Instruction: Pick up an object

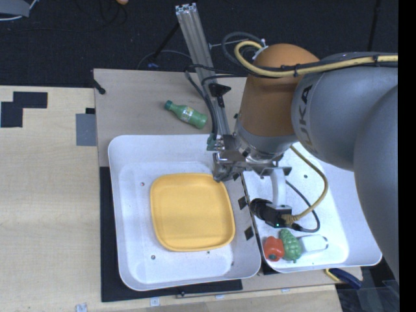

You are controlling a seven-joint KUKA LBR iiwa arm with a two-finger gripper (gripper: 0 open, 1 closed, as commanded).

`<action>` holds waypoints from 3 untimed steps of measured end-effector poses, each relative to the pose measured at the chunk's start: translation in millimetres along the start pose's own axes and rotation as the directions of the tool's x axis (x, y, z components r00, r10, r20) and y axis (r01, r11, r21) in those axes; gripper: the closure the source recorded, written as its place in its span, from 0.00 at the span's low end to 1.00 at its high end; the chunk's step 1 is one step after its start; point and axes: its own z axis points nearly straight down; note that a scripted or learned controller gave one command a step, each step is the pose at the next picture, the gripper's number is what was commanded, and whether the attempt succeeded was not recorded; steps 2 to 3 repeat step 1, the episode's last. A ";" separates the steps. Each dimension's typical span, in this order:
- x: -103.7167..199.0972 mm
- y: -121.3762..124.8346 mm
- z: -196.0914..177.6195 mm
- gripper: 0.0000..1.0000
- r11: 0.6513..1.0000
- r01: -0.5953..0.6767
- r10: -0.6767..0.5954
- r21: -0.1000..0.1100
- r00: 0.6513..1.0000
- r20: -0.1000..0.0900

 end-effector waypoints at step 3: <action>-1.0 0.0 0.3 0.00 1.000 -0.002 0.002 0.000 1.000 0.000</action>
